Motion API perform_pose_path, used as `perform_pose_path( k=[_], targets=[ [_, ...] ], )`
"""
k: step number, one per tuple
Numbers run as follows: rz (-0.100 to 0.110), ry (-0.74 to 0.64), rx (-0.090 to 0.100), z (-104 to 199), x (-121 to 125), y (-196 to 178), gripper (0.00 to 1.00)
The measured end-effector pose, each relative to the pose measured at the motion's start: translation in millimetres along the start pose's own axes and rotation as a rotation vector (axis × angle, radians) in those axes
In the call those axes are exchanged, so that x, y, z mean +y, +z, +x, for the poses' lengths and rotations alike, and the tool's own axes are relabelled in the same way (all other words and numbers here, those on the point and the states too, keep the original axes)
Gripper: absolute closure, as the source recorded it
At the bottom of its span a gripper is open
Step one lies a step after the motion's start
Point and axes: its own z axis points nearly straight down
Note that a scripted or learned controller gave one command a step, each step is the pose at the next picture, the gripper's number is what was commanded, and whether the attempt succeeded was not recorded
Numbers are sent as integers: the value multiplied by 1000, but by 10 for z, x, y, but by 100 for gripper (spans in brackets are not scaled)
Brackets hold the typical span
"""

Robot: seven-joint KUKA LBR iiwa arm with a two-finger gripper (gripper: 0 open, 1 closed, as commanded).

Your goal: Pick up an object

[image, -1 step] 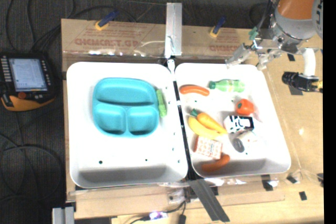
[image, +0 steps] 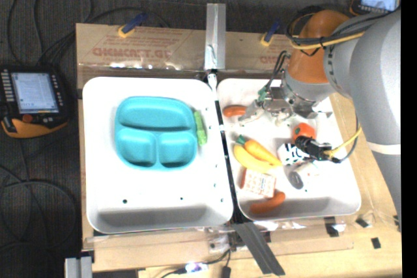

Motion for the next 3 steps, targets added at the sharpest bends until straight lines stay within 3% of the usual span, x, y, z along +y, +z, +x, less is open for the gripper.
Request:
perform_pose_path(
  k=[1, 2, 3],
  targets=[
    [-15, -46, -3, 32, -690, 203, 0],
    [-16, -46, -1, 37, -681, 105, 100],
    [-1, 107, -2, 583, -1176, -1585, 100]
  ],
)
